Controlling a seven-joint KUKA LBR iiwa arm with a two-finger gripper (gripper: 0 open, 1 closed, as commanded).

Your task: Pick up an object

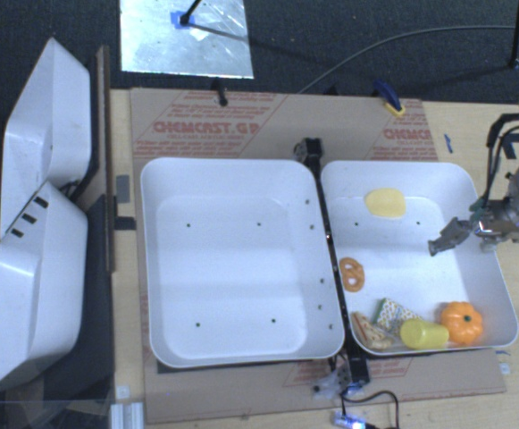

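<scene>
The gripper (pixel 447 238) hangs over the right bin (pixel 473 186) near its right wall, holding nothing; whether it is wide or narrow I cannot tell. A pumpkin (pixel 461 321), yellow cup (pixel 422 333) and pretzel (pixel 352 273) lie below it; a pale yellow disc (pixel 385 203) lies apart.

A cardboard sheet (pixel 241 123) covers the wooden bench (pixel 473 132), with dark carpet (pixel 375 16) and a shiny metal plate (pixel 186 23) beyond.

A single camera is looking down at a slant from well above the counter (pixel 268 123), taking in both white bins (pixel 232 257) whole, with dark floor showing along the top.
</scene>
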